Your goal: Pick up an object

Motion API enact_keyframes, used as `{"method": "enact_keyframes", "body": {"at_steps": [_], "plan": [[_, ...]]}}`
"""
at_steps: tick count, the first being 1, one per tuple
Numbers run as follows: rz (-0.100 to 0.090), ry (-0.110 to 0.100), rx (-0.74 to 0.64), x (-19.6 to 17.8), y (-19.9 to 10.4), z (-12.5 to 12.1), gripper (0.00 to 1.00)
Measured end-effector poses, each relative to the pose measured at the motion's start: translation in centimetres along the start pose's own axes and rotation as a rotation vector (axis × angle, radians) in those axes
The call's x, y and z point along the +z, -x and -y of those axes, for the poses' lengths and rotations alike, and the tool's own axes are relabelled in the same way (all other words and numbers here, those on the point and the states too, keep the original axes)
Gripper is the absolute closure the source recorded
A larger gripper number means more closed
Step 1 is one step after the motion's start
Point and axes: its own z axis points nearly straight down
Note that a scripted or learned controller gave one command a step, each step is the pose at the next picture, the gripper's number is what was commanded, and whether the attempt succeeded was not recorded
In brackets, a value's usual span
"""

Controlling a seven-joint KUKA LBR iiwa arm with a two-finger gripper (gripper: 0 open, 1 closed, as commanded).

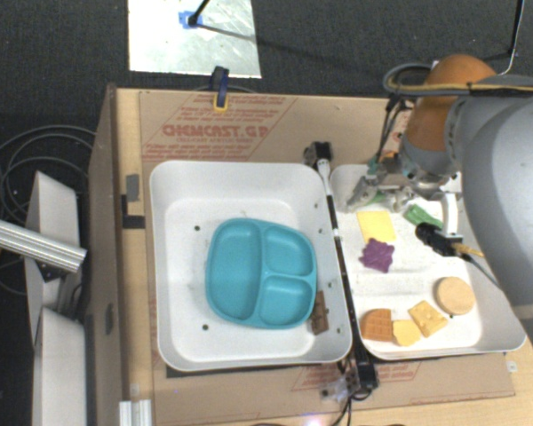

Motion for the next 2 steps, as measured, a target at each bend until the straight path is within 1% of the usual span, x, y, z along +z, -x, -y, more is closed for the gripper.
{"method": "enact_keyframes", "body": {"at_steps": [1, 2], "plan": [[0.0, 0.016, 0.002, 0.0, -1.4, 6.5, 0.0], [0.002, 0.018, 0.003, 0.1, -0.7, 10.1, 0.0]]}}
